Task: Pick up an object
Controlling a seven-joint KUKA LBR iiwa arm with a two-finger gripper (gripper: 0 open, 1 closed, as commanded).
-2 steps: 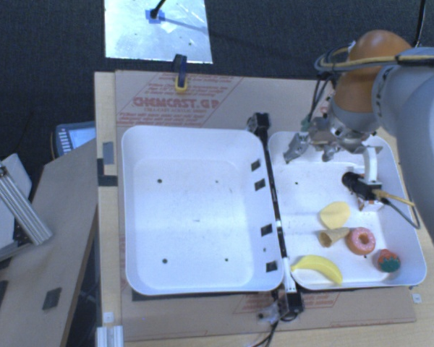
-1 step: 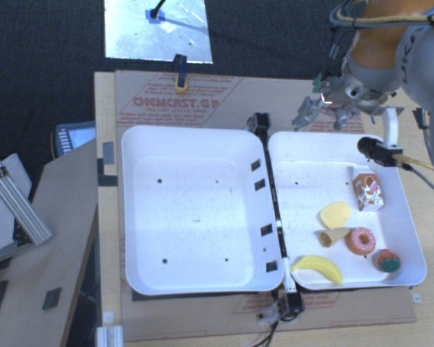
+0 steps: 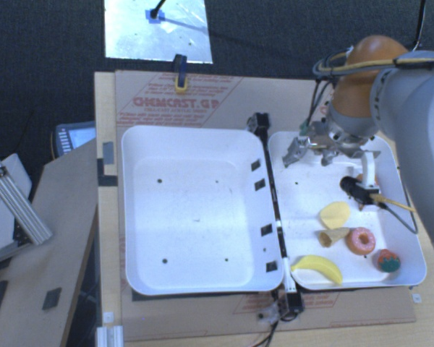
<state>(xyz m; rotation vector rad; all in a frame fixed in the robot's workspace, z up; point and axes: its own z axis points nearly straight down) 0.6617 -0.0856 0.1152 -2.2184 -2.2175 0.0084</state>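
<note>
Two bins share the counter (image 3: 72, 194); my hand (image 3: 312, 149) hangs over the far end of the right bin (image 3: 412, 262), and I cannot tell how it is set. Nearer the camera in that bin lie a pale yellow chip-like piece (image 3: 335, 213), a small tan cone (image 3: 331, 236), a pink doughnut (image 3: 361, 240), a red-and-green toy (image 3: 387, 260) and a banana (image 3: 317, 269). The left bin (image 3: 130, 194) sits beside it.
</note>
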